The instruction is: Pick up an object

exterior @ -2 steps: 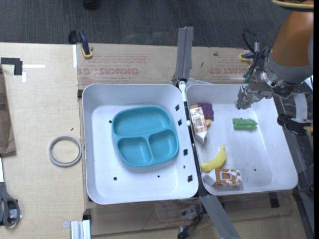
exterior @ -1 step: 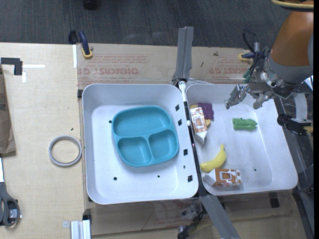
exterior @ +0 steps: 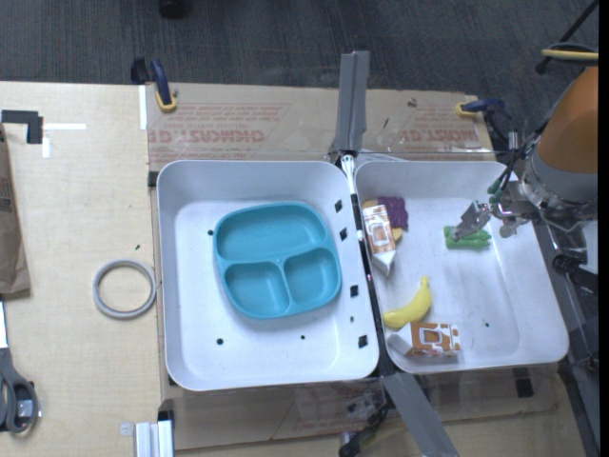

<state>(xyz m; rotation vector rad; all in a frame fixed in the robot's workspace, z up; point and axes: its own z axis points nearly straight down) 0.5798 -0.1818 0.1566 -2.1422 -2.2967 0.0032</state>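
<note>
Green object point(exterior: 468, 239) lies directly beneath the claw point(exterior: 473, 220).

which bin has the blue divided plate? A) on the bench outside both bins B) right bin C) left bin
C: the blue divided plate lies flat in the left bin, while the right bin holds the banana, the green item and the small cartons.
</note>
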